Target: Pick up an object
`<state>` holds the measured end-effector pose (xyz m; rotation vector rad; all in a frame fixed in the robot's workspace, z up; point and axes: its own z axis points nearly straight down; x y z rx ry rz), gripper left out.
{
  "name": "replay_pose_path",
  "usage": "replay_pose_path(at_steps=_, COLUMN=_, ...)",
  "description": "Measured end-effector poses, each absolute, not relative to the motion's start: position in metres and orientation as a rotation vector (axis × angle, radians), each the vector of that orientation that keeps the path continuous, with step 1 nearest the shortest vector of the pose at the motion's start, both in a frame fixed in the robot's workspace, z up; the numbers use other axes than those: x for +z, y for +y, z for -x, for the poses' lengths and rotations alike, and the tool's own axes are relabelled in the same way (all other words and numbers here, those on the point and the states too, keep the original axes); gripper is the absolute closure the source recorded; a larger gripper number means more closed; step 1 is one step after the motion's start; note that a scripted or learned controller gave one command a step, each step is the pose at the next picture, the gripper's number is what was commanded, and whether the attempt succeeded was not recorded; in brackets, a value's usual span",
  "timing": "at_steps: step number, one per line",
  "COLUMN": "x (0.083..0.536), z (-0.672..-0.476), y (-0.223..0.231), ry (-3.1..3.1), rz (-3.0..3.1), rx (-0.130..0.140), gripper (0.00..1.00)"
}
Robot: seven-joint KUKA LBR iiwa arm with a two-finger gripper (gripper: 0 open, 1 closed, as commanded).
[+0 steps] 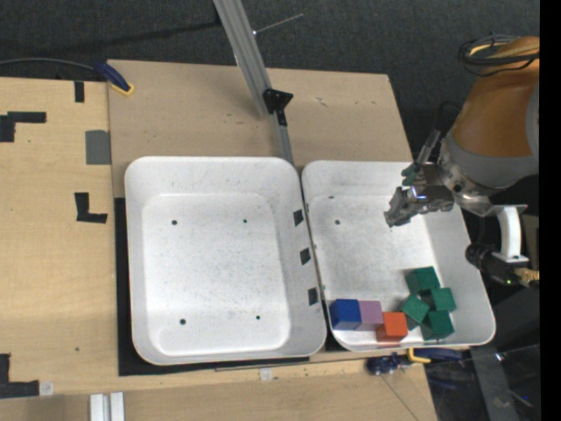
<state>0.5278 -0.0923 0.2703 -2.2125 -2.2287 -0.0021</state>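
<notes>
My gripper (399,213) hangs over the upper right part of the right bin (351,235), with nothing seen between its fingers. Along that bin's front edge lie a blue block (345,312), a lilac block (371,312) and an orange block (393,325). Several green blocks (429,303) crowd the bin's front right corner. All the blocks lie well below and in front of the gripper.
The left bin (215,257) stands beside the right one, sharing a middle wall. A slanted metal pole (250,51) reaches down to the bins' back edge. The orange-banded arm (495,121) comes in from the right.
</notes>
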Motion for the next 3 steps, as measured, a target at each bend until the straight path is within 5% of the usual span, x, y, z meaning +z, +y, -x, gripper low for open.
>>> replay_pose_path(at_steps=3, x=0.252, z=-0.543, y=0.071, ry=-2.228, rz=2.211, rx=0.000, gripper=1.00)
